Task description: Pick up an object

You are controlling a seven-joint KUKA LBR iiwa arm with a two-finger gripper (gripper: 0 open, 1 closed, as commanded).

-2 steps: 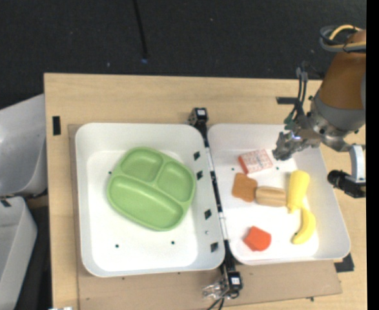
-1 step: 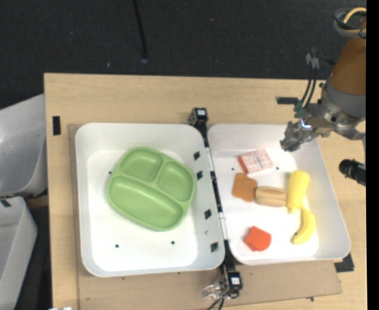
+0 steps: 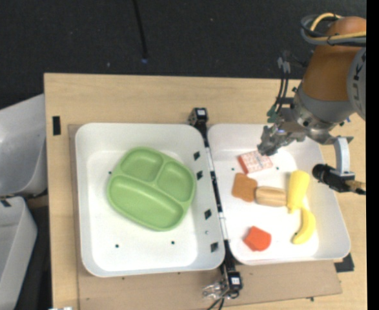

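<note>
From my station I see the arm (image 3: 328, 76) entering at the upper right of the frame, its orange band bright above the wrist, with the gripper (image 3: 270, 142) hanging low over the upper part of the right bin (image 3: 331, 237). The tool is small and dark against the white plastic, and I cannot tell how it is set. Just below and left of the tip lies a small flat pack (image 3: 255, 163), pale with a red and pink printed pattern, roughly square and turned a little off the bin's edges; the tip sits right at its upper right corner, though I cannot say whether they touch. I see nothing lifted off the floor of the bin. Below the pack is an orange-brown piece (image 3: 244, 187) with rounded corners, shaped like a slice of toast, and touching its right side is a tan, stubby roll (image 3: 271, 196) lying crosswise. A yellow banana (image 3: 299, 205) stretches from the middle right of the bin down toward the lower right, its upper end just beside the roll. A red-orange chunk (image 3: 258, 238) rests by itself near the bin's lower edge, apart from the others. In the left bin (image 3: 92, 250), in the middle left of the frame, a green divided plate (image 3: 152, 187) with three compartments lies flat and a bit askew. Both bins rest on the light wooden bench (image 3: 61, 102), joined along the centre by a row of dark clips (image 3: 213, 192).
</note>
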